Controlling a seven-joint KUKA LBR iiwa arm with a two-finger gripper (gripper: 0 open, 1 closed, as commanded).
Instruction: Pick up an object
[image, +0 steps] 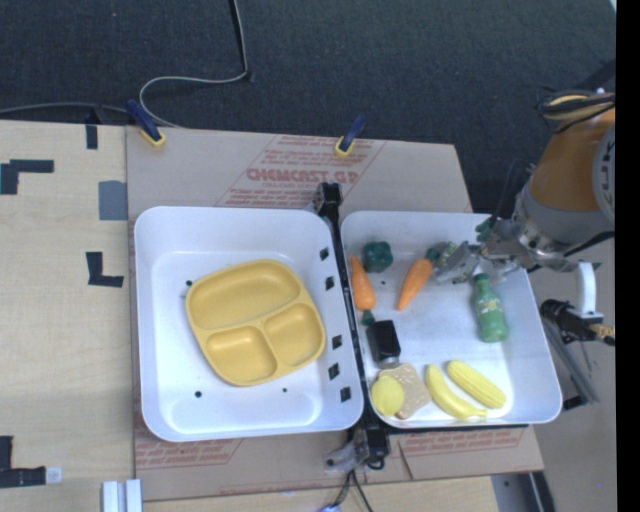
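Note:
My gripper (449, 263) hangs over the upper part of the right bin (530, 395), open, with nothing between its fingers. An orange carrot (413, 283) lies just left of and below it. A green bottle (489, 310) lies just below and to the right of it. A small dark green piece (377, 254) sits further left. A second orange carrot (361, 284) rests against the bin's left wall.
In the right bin's lower part lie a black block (384, 340), a yellow round fruit (388, 396) on a tan slice (411, 384), and two bananas (462, 390). The left bin (160, 400) holds a yellow divided plate (255, 320).

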